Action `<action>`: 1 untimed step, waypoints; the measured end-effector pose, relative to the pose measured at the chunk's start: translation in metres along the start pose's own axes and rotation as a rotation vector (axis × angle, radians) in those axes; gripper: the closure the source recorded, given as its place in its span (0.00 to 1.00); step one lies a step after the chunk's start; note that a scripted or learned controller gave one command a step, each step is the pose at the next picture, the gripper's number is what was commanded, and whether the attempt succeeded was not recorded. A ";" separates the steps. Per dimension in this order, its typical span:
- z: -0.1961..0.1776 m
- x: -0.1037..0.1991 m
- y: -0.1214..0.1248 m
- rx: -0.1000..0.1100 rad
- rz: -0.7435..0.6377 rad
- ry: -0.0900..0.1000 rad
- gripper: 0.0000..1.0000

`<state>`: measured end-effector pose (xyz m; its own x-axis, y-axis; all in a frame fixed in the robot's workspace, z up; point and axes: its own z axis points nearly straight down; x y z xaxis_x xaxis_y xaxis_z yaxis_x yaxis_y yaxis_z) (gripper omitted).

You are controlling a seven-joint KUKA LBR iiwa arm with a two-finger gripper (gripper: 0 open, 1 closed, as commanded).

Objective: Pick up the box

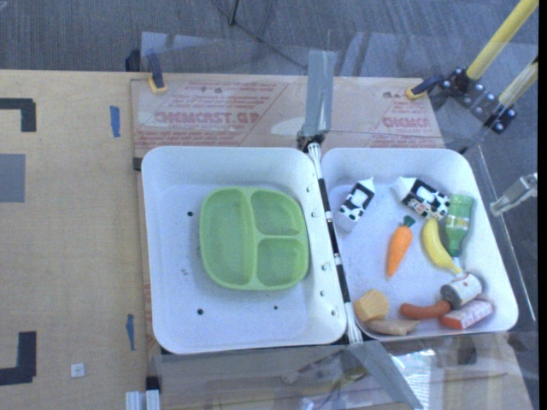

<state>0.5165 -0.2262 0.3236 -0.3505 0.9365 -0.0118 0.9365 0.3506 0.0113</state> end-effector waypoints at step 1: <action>0.072 0.016 -0.034 0.010 -0.005 0.011 0.00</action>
